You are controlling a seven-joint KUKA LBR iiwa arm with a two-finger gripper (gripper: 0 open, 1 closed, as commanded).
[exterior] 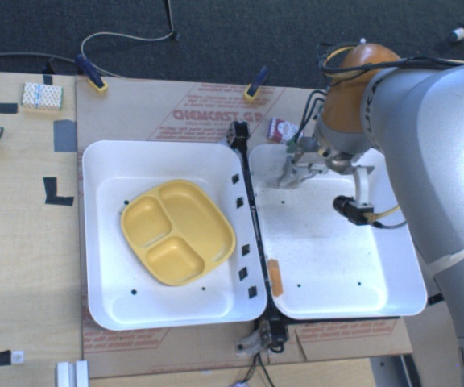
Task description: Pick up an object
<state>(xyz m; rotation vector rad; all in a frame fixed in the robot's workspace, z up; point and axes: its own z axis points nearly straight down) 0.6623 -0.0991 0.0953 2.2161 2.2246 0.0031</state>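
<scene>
A yellow divided plate (178, 230) lies flat in the left bin (103, 297). A small orange object (274, 276) rests against the left wall of the right bin (393, 293), near its front. My gripper (291, 174) hangs low over the back left corner of the right bin, with the grey arm and its orange band (353, 87) reaching in from the right. The gripper is well behind the orange object and to the right of the plate. Nothing shows between its tips.
A small red and white packet (279, 129) lies on the cardboard just behind the right bin. Two blue and yellow clamps (92, 72) (256, 87) hold the cardboard's back edge. A black divider (248, 216) runs between the bins. A black cable plug (353, 210) juts from the arm.
</scene>
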